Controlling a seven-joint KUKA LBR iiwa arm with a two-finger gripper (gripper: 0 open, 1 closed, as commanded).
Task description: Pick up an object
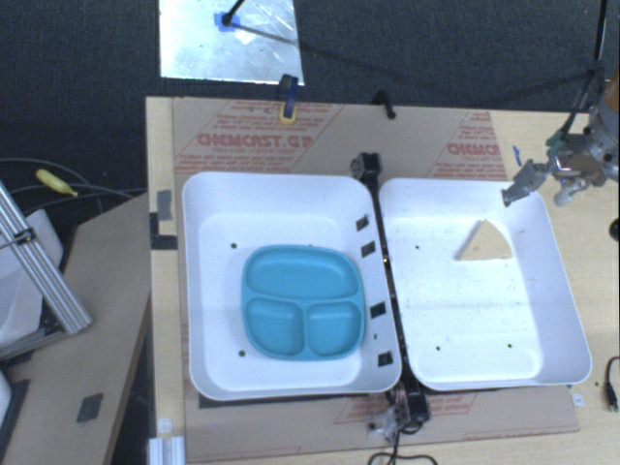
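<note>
One tan wedge [483, 243], flat, in right bin [542, 356]; gripper [542, 186] spread above, holding nothing.

Smooth blue plastic tray [302, 301], glossy

The brown board [407, 129] under the two bins carries the red printed word "CHEMCAST" several times: once above the left bin, readable together with "GP", and again, turned at an angle, at the upper right. Smaller print there is unreadable.
</note>
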